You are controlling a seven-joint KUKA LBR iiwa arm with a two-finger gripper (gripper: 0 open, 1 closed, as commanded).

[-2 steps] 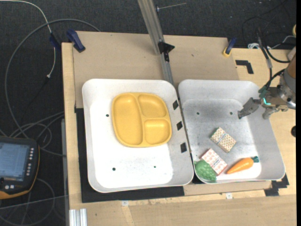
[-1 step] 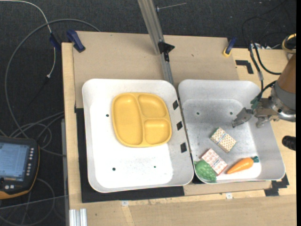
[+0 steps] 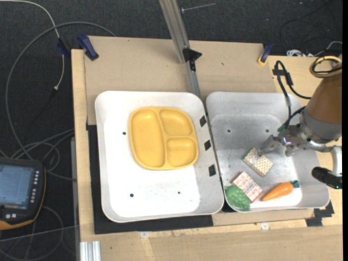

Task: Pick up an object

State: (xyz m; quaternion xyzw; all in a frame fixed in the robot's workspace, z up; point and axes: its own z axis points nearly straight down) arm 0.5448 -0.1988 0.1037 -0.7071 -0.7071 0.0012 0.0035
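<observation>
1. Grey and orange, the arm reaches into the right bin (image 3: 239,105), and the hand (image 3: 280,144) sits low near the bin's middle.
2. Its two fingers look parted, one (image 3: 270,144) pointing toward the left bin (image 3: 109,162), and nothing shows between them, so I judge it open and holding nothing.
3. Just below and left of the hand lies a small patterned packet (image 3: 258,162), the closest candidate; whether a fingertip touches it I cannot tell.
4. Further below the hand, near the bin's front edge, lie a red-checked block (image 3: 247,185), a green leafy toy (image 3: 237,197) and an orange carrot (image 3: 279,190), close together.
5. Well to the hand's left, in the other bin, rests a yellow divided plate (image 3: 163,137).
6. Progress as I judge it: the approach is made, but no object is gripped or raised. Closing on one item and lifting it clear of the bin are still left.
</observation>
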